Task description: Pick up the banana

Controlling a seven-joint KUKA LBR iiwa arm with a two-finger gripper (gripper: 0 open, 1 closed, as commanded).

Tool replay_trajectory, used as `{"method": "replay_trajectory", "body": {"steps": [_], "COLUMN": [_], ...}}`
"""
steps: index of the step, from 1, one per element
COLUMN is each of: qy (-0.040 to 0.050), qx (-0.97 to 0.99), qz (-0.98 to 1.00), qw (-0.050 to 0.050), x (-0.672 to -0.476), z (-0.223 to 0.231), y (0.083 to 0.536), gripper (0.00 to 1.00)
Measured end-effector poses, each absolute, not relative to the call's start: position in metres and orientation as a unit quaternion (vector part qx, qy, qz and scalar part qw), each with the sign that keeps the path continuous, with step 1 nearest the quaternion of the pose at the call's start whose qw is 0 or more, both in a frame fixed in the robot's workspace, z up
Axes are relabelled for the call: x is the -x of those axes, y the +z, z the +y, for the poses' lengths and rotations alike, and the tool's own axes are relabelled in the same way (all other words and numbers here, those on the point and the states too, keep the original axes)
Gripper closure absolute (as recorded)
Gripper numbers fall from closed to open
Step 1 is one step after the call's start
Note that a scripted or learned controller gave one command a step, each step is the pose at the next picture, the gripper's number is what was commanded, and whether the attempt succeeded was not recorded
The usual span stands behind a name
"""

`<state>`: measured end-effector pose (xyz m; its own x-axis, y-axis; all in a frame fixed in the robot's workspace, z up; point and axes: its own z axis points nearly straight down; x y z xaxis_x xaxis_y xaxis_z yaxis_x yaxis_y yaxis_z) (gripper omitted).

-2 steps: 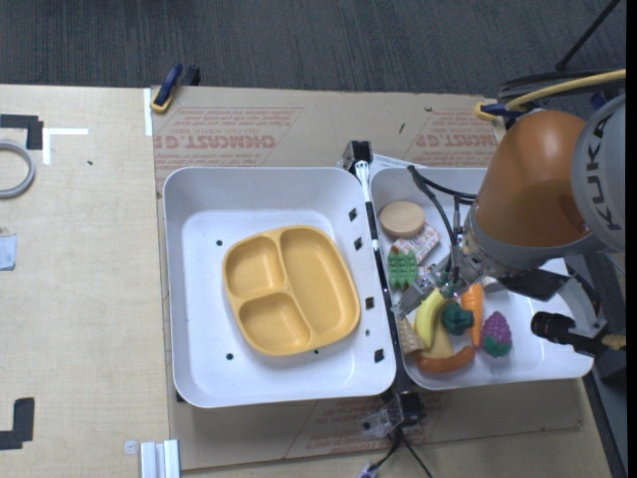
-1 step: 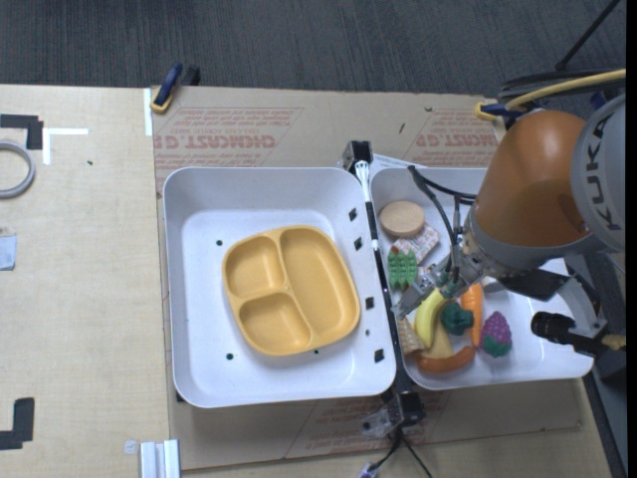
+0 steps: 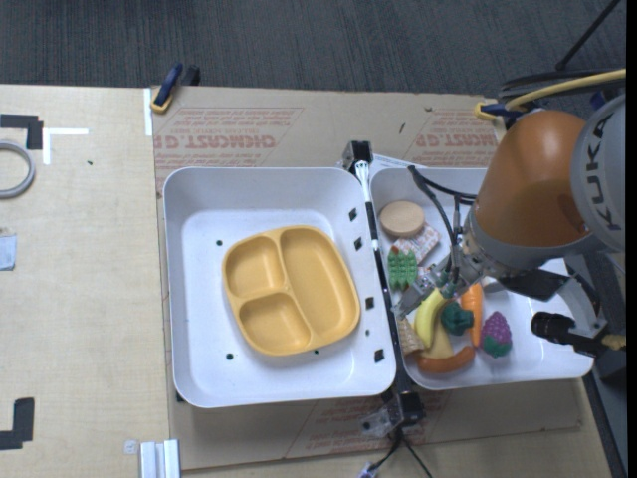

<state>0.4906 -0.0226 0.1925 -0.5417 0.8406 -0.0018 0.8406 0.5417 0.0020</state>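
Nothing of the pick looks finished: the banana (image 3: 430,317) lies in the right bin (image 3: 557,364) among toy foods, beside the carrot (image 3: 472,309). The gripper (image 3: 460,279) is just above it; its opening I cannot tell.

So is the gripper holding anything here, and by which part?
Cannot be told: the arm's wrist hides the gripper above the banana in the right bin.

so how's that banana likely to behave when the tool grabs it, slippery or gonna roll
The banana looks like smooth, glossy toy plastic, so probably rigid, light and a bit slippery. Its curved, rounded body could pivot or slide out of a pinch. It lies crowded against the carrot and the green toy, so a push would likely nudge those too.
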Motion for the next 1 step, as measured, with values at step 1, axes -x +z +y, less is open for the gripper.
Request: {"method": "replay_trajectory", "body": {"steps": [1], "qy": [0.0004], "qx": [-0.479], "qz": [0.878], "qw": [0.001], "x": [-0.4906], "z": [-0.0226], "y": [0.1924], "gripper": [0.00]}}
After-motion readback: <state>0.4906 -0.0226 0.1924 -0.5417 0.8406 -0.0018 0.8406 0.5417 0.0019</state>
